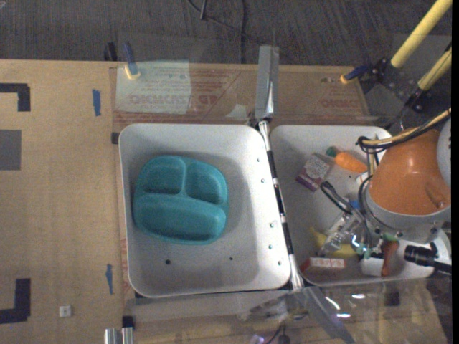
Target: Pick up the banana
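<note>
The gripper (349, 236) is low in the right bin (301, 145), hanging under the arm's orange band (407, 178) at the view's right edge. Its metal fingers point down and to the left into the clutter near the bin's front wall; whether they are spread or closed I cannot tell, since they blur into the things beneath them. The banana (320, 235), as far as the poor view lets me judge, is the yellow thing lying just left of and under the gripper, with a second patch of yellow showing at the fingertips. Nothing can be seen lifted between the fingers.

Just in front of the banana lies a small red and white packet (327, 263) against the front wall. To the right, under the wrist, stands a thin orange-red piece (389, 258). Farther back in the same bin lie an orange carrot-like toy (348, 161) and, beside it, a small purple and white box (313, 170).

The left bin (244, 264) holds a teal divided plate (181, 198), well apart from the gripper. Both bins sit on a tan worktop (57, 192) marked with blue tape (96, 102).
</note>
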Robot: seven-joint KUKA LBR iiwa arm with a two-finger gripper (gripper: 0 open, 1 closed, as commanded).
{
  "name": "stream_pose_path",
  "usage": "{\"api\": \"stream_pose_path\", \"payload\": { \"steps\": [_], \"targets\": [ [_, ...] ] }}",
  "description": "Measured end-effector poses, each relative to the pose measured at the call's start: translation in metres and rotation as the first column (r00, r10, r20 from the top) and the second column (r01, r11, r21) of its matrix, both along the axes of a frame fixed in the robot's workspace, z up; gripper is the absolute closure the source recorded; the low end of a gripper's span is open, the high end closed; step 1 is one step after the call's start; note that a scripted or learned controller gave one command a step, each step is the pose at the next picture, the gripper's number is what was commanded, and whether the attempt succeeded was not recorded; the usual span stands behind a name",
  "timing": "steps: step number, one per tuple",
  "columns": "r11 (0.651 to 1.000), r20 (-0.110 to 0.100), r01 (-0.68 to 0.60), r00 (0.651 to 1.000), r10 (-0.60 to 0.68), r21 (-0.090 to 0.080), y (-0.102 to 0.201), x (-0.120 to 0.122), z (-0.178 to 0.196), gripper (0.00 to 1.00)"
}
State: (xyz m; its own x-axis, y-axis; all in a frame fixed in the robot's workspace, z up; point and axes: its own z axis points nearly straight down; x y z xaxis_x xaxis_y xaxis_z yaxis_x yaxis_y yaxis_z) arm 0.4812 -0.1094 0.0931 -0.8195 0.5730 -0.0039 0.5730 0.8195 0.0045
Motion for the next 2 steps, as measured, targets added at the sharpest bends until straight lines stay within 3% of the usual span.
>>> {"api": "stream_pose_path", "payload": {
  "steps": [1, 2],
  "targets": [
    [1.000, 0.000, 0.007, 1.000, -0.007, -0.001, 0.078, 0.067, 0.093, 1.00],
    [0.945, 0.000, 0.328, 0.945, -0.328, 0.000, 0.109, 0.094, 0.155, 1.00]
  ]
}}
